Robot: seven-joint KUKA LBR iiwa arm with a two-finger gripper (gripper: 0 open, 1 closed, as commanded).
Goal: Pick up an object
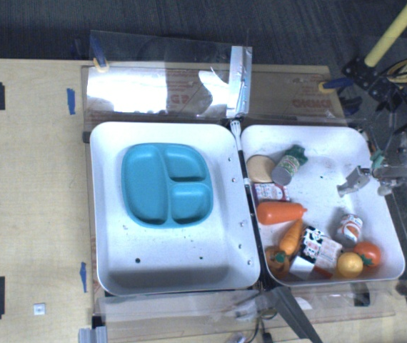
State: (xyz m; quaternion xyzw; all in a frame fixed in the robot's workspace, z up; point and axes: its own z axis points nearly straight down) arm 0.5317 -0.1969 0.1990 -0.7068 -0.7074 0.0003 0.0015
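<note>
My gripper hangs over the right side of the right bin, close to its right wall, with nothing seen in its grasp. Below it in the bin lie a small can, a red tomato and a yellow lemon. To the left of those are a black-and-white carton, an orange carrot, a smaller orange vegetable, a green-capped bottle, a tan round bun and a red-and-white packet.
The left bin holds a blue divided plate. A clear plastic sheet stands behind the left bin. Cables and a yellow pole sit at the back right, near the arm.
</note>
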